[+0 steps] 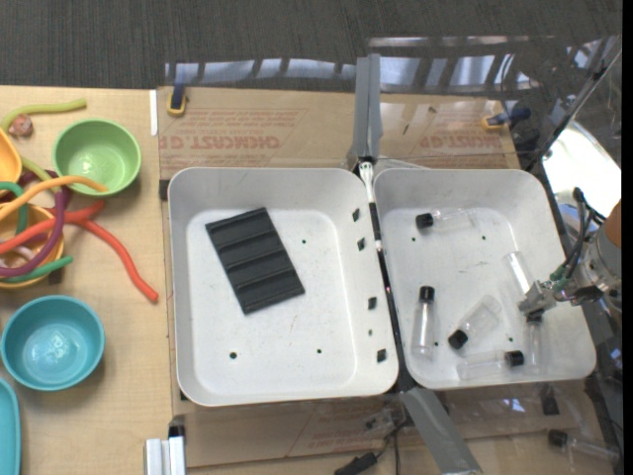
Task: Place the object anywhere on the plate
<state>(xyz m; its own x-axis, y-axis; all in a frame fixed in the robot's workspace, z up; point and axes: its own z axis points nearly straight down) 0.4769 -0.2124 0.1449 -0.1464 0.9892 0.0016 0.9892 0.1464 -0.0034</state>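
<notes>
I've got the gripper [539, 303] over the right edge of the right bin [534, 191], low on the far right of my view, with the arm [598, 265] coming in from that side. I can't tell from here how the gripper is set; it's small and partly blurred against the bin's rim.

Right under and beside it lie clear tubes with black caps, the things I'm after. The closest one [519, 270] runs slantwise just up and left of the gripper, near it; I can't say if they touch. Another capped tube [495, 359] lies along the bin's near wall, just below the gripper, its black cap at the right end. A bit further left, a tube with its cap at lower left [473, 325] lies at a tilt, and next to that one a tube [425, 320] lies lengthways with its cap at the top. One more [445, 221] sits up near the far wall, well away from the gripper.

Across the divider, in the left bin [188, 265], the dark ribbed plate [254, 259] lies flat and skewed, well apart from the gripper and from every tube.

Off on the wooden bench to the left I see a green bowl [97, 156], a blue bowl [52, 342] and a tangle of coloured cords [59, 216].
</notes>
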